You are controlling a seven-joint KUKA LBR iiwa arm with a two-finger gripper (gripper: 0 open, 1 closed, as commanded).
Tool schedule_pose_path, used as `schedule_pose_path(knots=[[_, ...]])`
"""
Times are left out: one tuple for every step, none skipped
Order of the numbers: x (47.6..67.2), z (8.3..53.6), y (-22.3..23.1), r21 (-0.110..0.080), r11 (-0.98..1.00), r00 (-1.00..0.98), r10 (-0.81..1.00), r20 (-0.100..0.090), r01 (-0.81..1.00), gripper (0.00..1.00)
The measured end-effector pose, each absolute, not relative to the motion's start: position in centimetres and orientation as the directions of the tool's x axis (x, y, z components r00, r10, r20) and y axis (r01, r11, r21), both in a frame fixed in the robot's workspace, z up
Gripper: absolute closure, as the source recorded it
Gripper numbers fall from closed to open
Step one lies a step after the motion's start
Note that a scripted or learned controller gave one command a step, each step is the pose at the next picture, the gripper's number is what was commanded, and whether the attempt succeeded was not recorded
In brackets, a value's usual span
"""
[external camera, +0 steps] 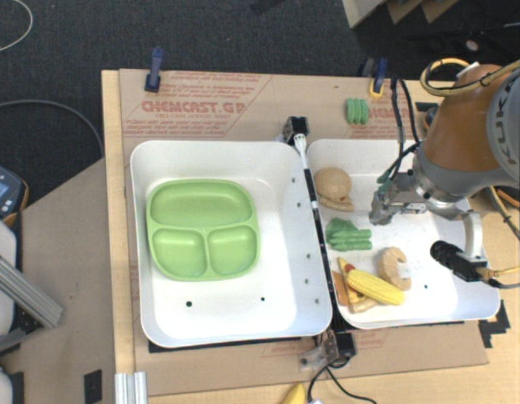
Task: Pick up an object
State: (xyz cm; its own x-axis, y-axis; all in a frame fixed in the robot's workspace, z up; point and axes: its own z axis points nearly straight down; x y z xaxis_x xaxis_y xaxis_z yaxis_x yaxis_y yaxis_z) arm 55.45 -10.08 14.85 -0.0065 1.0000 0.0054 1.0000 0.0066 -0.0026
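Nearest the worktop's front edge, in the right bin (487,305), a ridged yellow corn cob (376,288) is seen, with a tan bread-like piece (395,265) just behind it. Further back lie a lumpy green toy (348,235) and a rounded beige shell shape (332,184). A smooth green divided tray (202,228) sits in the left bin (281,305). The pincer (383,212) hangs beside the green toy; whether it is apart cannot be told. A straight descent onto one separate piece is advised.
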Motion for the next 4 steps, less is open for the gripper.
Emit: schedule_pose_path(knots=[[52.5,22.0,-3.0,0.006,0.009,-0.009,1.0,0.003,1.0,1.0],[50.4,25.4,3.6,0.004,0.007,-0.007,1.0,0.001,1.0,1.0],[47.9,31.3,8.6,0.007,0.007,-0.007,1.0,0.003,1.0,1.0],[48.0,42.0,10.5,0.015,0.004,-0.004,1.0,0.004,1.0,1.0]])
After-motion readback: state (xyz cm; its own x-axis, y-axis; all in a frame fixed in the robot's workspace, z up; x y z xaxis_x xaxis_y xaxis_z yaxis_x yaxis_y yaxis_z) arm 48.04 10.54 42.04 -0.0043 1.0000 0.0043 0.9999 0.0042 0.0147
